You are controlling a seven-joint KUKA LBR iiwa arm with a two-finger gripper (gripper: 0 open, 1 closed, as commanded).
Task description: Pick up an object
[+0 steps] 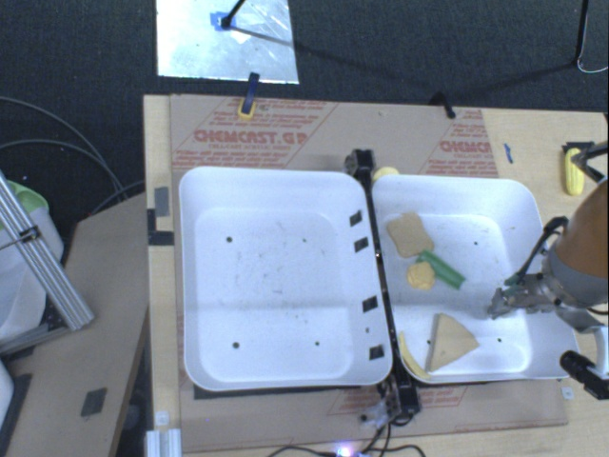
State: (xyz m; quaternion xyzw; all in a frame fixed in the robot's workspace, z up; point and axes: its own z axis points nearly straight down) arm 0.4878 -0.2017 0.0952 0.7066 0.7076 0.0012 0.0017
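Note:
The right bin (495, 198) holds a tan flat piece (407, 233), a small yellow round piece (421, 275), a green stick (443, 270), a tan triangular wedge (448, 340) and a pale yellow curved piece (408, 355) by the front left corner. My gripper (507, 300) reaches in from the right and hangs low over the bin's right half, to the right of the green stick and above-right of the wedge. It touches none of them. The arm's orange band (582, 244) sits at the right edge.
The left bin (195, 255) stands beside the right one, with black clips (366, 274) along the shared rim. A yellow knob (385, 173) sits behind the rims. A yellow tool (573, 173) lies far right, a metal frame (43, 274) at left.

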